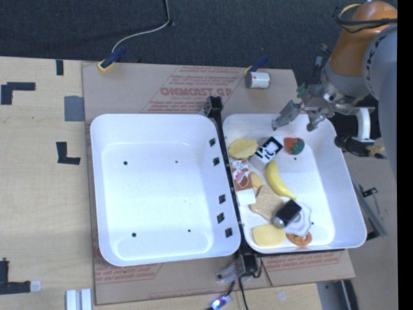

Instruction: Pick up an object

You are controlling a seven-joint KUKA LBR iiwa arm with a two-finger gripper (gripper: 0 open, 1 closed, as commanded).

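Both bins [155, 124] look like smooth, slightly glossy white plastic; the sheet [187, 89] beneath is matt brown cardboard, and the desk [39, 173] pale wood-grain laminate.

1. The arm [381, 50] is grey, with a rounded orange band above the wrist.
2. Thin black cables loop over the band.
3. The gripper [299, 117] has two grey metal fingers.

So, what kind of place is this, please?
Probably a robotics lab set up for grasping trials: two white bins on a bench, toy food such as a banana in the right one, and an arm reaching in.
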